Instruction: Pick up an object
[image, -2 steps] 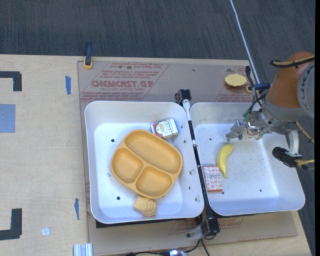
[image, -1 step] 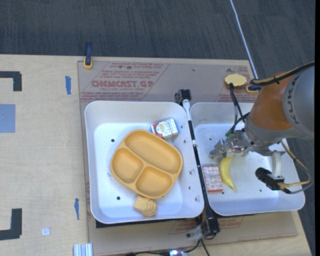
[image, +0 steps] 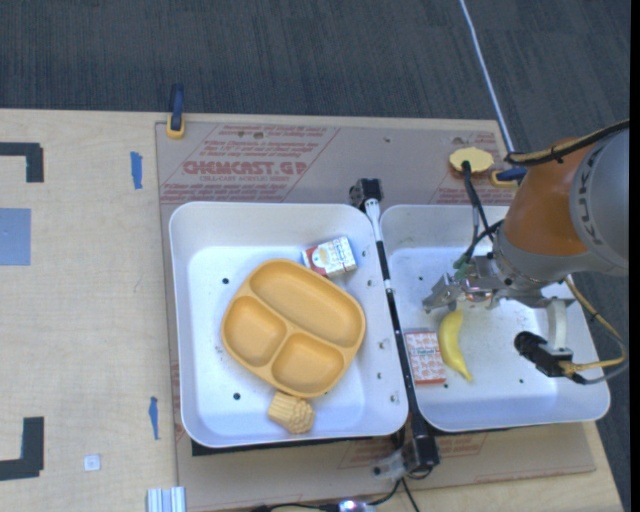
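Camera view, looking down at a slant on both bins.

Left bin (image: 190, 300): a yellow divided plate (image: 292, 327) lies across the middle, three compartments, nothing in them. A small carton (image: 331, 256) sits just beyond the plate's far rim, touching or nearly so. A corn cob piece (image: 290, 411) lies at the plate's near edge.

Right bin (image: 585, 400): a banana (image: 454, 345) lies roughly lengthwise near the bin's left side, and a flat card or packet (image: 425, 358) with red print sits just beside it, against the divider wall. Which of these counts as the task's object is open; the banana is the nearest candidate.

Arm (image: 570, 215) reaches in from the right, orange band above the wrist. The gripper (image: 452, 292) hangs low in the right bin, directly over the banana's far tip. Metal finger parts splay toward the left, but the wrist hardware crowds them, so how wide the claw stands cannot be told. Nothing is seen between the fingers; no object is lifted.

Judged step: approach or descent onto the banana, grasp not yet made. The next move likely calls for settling the fingers astride the banana's narrow body, clear of the card, then closing and lifting straight up. Risk judged: catching just the tip, so the curved fruit pivots out.
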